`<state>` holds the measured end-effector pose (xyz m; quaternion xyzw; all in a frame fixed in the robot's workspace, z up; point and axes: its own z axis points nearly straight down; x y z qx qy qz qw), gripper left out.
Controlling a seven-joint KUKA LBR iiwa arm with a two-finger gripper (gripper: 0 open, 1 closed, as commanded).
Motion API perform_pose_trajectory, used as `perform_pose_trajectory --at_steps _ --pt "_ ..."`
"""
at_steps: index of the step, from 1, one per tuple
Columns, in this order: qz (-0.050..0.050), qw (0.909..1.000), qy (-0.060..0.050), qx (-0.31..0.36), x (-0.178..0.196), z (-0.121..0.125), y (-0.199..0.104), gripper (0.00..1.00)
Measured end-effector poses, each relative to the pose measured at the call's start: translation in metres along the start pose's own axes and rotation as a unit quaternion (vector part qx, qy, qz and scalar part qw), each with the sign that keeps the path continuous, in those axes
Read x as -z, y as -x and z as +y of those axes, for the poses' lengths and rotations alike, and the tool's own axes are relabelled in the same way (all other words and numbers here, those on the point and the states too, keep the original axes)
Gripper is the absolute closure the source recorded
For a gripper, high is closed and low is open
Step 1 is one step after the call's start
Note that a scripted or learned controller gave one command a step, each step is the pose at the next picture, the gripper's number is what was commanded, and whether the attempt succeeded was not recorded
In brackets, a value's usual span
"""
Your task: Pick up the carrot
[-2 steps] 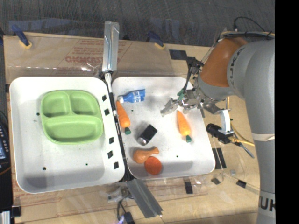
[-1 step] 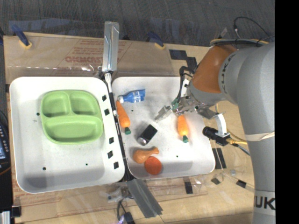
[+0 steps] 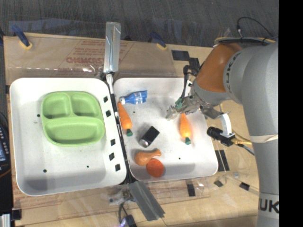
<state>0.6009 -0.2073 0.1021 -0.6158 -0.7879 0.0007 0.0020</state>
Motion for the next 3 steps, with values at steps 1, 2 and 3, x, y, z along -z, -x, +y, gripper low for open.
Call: perform_pose_trajectory --at_steps 1,2,3 --pt "0.0 1.0 0.0 0.0 0.0 0.0 0.0 0.0" --pt "0.002 0.9696 0.004 -0.245 -0.007 0.022 0.003 0.0" --pt "-0.001 0.9846 0.002 -0.175 0.029 0.024 0.001 0.0"
